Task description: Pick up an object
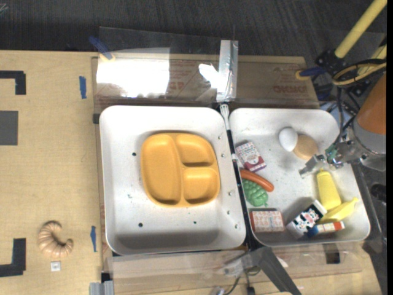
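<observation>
The gripper [319,158] hovers low in the right bin [270,117], whether its fingers are wide or narrow cannot be told. Nothing is held; this looks like the approach. The egg [288,137] and yellow bottle [328,190] lie just beside it, so the next move likely calls for centring and descending.

One fixed camera above the bench [49,134], angled down over both white bins [116,128]; arm side right.

A pale wooden worktop [49,165] carries two shallow white bins: the left bin [116,165] and, touching its right side, the right bin [270,125]. Well left of the left bin, near its lower corner, lies a tan croissant [55,238].
</observation>
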Available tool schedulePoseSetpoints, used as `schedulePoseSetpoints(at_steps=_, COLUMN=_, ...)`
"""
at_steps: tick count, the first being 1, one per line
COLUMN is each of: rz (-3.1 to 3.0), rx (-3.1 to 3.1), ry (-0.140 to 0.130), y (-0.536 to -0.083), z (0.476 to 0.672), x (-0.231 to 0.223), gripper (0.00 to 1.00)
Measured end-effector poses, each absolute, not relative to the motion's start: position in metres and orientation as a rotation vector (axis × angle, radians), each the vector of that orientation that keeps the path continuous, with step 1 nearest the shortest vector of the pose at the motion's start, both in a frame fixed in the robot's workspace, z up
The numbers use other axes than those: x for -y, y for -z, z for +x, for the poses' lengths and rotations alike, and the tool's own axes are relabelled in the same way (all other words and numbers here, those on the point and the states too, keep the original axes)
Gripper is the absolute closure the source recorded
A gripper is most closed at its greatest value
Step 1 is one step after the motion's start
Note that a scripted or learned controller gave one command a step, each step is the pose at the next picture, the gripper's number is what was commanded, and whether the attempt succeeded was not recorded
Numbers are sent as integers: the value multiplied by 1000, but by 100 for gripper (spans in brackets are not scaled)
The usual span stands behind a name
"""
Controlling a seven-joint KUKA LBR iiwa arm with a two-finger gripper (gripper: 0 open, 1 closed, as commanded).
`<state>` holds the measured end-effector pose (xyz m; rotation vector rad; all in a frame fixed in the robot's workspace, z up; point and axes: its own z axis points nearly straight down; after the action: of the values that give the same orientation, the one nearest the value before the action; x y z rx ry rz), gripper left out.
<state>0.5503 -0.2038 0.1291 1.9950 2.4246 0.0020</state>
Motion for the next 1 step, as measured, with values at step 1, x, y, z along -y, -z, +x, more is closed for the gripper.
schedulePoseSetpoints(at_steps=1, rz=1988, rx=-2432, ry=-14, y=-96, z=546, x=211, gripper=0)
